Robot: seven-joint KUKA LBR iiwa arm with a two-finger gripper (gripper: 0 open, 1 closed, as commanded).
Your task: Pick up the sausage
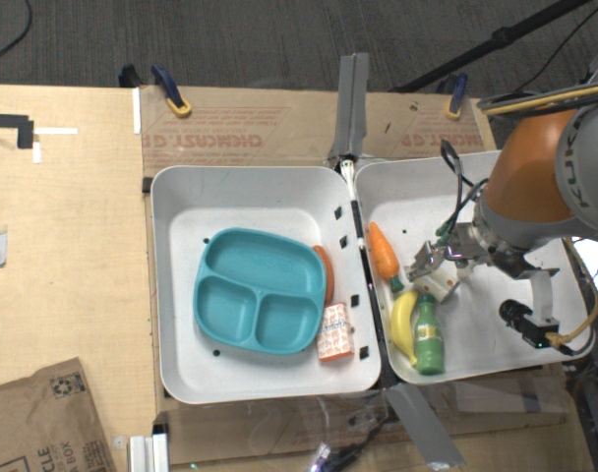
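Two white bins sit side by side on a tan tabletop [63, 264], with brown cardboard under them and dark floor behind.

In the left bin [171, 293] lies a teal plate [257, 290] with three parts. The sausage [325, 269] is a thin reddish-brown thing squeezed just beside the plate's right edge, partly hidden by it. Below the sausage stands a small orange and white carton [335, 333], close to the plate's corner.

In the right bin [476, 357] a carrot [383, 252] lies near the wall between the bins. A yellow banana [403, 323] and a green bottle [429, 334] lie touching each other at the front.

The grey arm with its orange band [535, 170] reaches in from the right. Its pincer [429, 264] hangs low over the right bin, just right of the carrot and above the banana. I cannot tell how its tips stand. The sausage is well apart from the pincer, over in the other bin, past the wall and to the pincer's left in the view.
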